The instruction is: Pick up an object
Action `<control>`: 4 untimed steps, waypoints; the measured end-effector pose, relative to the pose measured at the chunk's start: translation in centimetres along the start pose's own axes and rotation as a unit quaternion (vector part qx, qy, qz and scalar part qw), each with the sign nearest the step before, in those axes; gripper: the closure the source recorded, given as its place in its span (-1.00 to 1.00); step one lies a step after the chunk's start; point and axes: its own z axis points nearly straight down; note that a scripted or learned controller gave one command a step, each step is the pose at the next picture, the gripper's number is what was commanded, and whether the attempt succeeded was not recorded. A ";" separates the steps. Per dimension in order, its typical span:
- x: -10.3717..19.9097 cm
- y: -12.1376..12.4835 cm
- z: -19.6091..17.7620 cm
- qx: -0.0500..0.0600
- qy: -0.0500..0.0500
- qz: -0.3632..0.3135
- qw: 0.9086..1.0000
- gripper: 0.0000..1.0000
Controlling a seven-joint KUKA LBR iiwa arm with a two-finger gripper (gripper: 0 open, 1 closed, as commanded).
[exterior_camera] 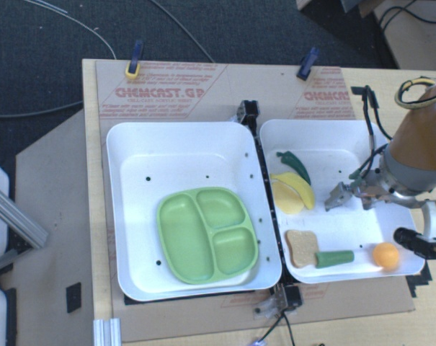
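So the gripper [338, 195] is sitting at the right-middle of the frame, over the right bin [326, 132], and from this angle I can't tell how wide the pincer is or whether it's got anything. Candidates are all lower right: yellow banana [292, 192] just left of it, a green pepper [295, 166] above that, bread slice [301, 246] touching a green cylinder [335, 258], and an orange [385, 256] near the corner. My worry: the banana hugs the bin's left wall, so a descent could clip the wall or nudge it away.
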 end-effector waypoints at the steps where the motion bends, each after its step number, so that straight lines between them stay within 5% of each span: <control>1: 0.0 0.0 3.9 -0.001 0.000 0.000 1.000 -1.00; 2: 0.0 0.0 2.7 -0.004 -0.002 0.000 1.000 1.00; 4: -0.5 0.2 -7.7 -0.007 -0.003 -0.001 1.000 1.00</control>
